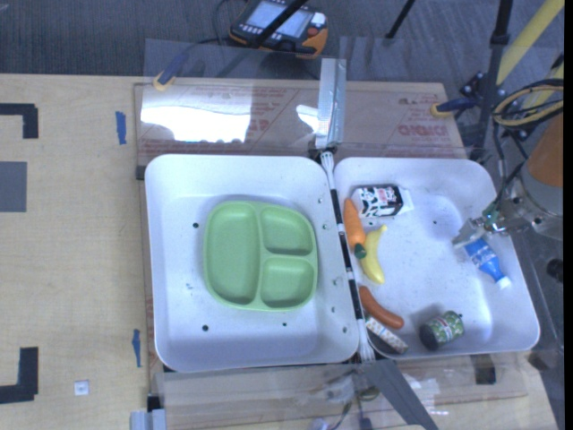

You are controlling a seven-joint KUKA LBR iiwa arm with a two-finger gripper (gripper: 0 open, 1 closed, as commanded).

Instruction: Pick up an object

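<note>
My gripper [483, 226] hangs over the right edge of the right bin [421, 177], coming in from the arm on the right. Just below it and touching or nearly touching its tip lies a blue and white tube [486, 262]. Along the bin's left side sit a black and white carton [378, 201], an orange carrot [354, 225] and a yellow banana [373, 258]. An orange-red sausage [381, 307], a brush [387, 337] and a dark green can [442, 328] lie near the front edge.
The left bin [179, 195] holds a green divided plate [261, 254]. A ridge [338, 240] separates the two bins. Cables and stands crowd the area right of the right bin.
</note>
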